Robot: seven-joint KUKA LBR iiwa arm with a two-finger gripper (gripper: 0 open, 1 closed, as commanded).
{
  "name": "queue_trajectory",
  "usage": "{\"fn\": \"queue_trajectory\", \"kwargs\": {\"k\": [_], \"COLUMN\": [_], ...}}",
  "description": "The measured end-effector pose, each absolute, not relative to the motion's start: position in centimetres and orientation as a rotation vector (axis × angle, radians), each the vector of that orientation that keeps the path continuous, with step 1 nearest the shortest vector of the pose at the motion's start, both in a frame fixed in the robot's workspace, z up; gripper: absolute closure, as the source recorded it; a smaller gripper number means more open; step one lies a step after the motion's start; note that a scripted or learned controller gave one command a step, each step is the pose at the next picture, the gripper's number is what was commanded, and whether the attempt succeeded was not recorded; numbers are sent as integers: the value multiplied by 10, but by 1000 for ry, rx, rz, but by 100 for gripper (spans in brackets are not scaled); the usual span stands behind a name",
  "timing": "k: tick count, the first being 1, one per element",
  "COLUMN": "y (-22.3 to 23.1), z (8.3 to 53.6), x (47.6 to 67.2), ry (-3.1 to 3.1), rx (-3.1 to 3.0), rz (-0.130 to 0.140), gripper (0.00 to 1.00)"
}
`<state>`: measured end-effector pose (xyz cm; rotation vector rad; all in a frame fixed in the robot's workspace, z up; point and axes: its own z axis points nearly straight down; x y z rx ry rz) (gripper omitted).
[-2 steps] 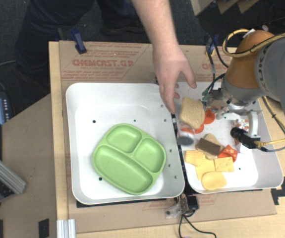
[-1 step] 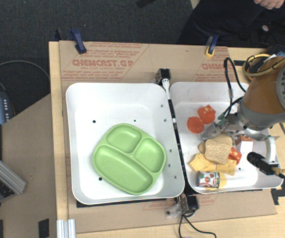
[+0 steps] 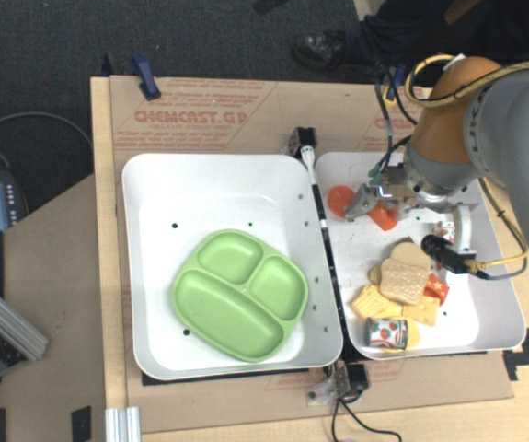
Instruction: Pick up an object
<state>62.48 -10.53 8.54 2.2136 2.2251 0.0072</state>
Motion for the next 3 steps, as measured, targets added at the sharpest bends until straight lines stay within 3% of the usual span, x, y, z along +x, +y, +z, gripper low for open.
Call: {"fn": "queue_trajectory", "kwargs": {"k": [1, 2, 3], "y": [-108, -108, -109], "z": [96, 95, 106], "x": [623, 623, 623], "ry": [2220, 2220, 2218], "rx": [2218, 2219, 2216], "rz": [4, 2, 6], "gripper": [100, 0, 100]}}
